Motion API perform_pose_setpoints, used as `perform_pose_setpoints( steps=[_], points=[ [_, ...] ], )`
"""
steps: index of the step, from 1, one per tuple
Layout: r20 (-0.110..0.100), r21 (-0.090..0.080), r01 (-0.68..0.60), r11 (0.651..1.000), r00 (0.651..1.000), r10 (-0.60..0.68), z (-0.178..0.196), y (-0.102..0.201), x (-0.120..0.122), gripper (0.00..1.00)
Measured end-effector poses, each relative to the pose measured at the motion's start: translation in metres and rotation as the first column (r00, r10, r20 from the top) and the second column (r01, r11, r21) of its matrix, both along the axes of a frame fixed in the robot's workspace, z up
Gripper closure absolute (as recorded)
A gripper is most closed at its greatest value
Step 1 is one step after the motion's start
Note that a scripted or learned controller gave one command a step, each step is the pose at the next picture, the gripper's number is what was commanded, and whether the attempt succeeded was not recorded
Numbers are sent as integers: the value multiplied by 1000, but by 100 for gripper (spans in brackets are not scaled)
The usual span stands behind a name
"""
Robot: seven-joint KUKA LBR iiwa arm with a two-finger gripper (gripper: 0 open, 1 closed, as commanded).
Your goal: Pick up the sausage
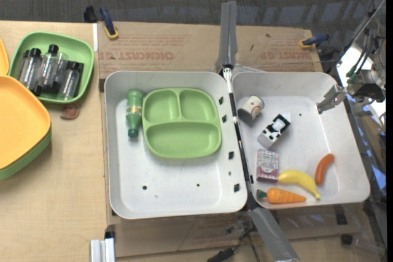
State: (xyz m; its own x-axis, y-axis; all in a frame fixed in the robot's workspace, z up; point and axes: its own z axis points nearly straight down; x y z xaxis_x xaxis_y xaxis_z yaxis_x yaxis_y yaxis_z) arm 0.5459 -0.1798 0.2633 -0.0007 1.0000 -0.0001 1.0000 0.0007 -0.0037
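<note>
Overhead view of the counter (61,205) at an early stage of the task. I take the right-hand bin (307,104) as my landmark. The sausage (324,168), a short orange-red piece, lies on that bin's floor towards its near right corner, tilted, with nothing touching it. Just beside it, towards the bin's near edge, lies a banana (299,180), and beside that a carrot (284,196); a small pink packet (267,165) sits next to them, closer to the wall that this bin shares with its neighbour. Further back in the bin I see a black-and-white box (274,130) and a small cup on its side (250,108).

My gripper (328,100) sits at the bin's far right corner, over the rim, well apart from the sausage; it carries nothing that I can make out, and I cannot tell how wide it stands.

I judge the pick as not yet begun: approach, descent, closing and lift all remain. The neighbouring bin (172,193) holds a green divided plate (181,123) and a green bottle (134,112), which play no part here.
</note>
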Motion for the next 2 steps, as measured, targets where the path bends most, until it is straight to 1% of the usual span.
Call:
perform_pose_setpoints(
  steps=[1,2],
  points=[
    [0,0,24,1000,1000,-24,-143,4,4,0],
    [1,1,124,992,992,-124,-171,-19,-67,0]
  ],
)
